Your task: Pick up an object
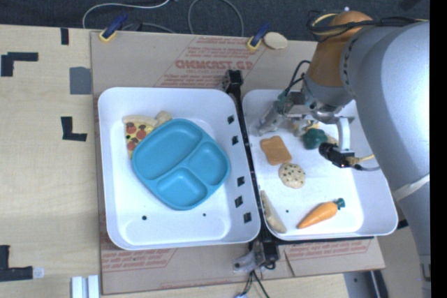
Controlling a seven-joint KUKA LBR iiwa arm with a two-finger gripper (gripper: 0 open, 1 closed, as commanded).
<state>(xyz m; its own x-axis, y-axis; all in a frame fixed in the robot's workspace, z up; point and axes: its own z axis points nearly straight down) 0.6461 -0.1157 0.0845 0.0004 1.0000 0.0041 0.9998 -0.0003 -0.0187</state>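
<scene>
Pincer (279, 115) sits low in the upper part of the right bin (374, 181), right of frame centre; whether it grips anything, I cannot tell. Nearest candidate: toast slice (276, 149) just below it. Cookie (292, 175) and carrot (320, 214) lie lower, apart, leaving approach room.

Big, smooth grey arm (391, 101) casing here, rounded like a barrel, matte finish with a soft sheen. Just above the claw (279, 112) sits the orange band (335, 56), glossy and curved. Thin black cables loop beside the band. The claw itself is silvery metal, and a black fitting sits beside it.
</scene>
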